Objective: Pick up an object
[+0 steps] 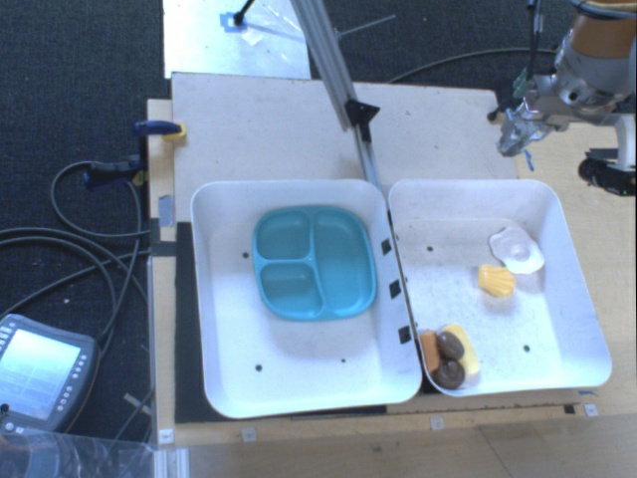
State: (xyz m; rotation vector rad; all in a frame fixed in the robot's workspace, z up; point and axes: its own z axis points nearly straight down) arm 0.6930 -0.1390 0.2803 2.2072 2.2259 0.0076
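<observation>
The arm (595, 28) reaches in at upper right, gripper (512, 139) pointing down.

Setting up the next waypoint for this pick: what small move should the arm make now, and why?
Probably bring the gripper toward the camera and down over the right bin. It hangs beyond that bin's far rim, with nothing seen in it, while the nearest pickable items, the white piece and the yellow piece, lie inside below it.

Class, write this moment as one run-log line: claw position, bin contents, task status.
claw: above bench, beyond right bin | left bin: teal tray | right bin: toy foods | pick: not yet done
</observation>
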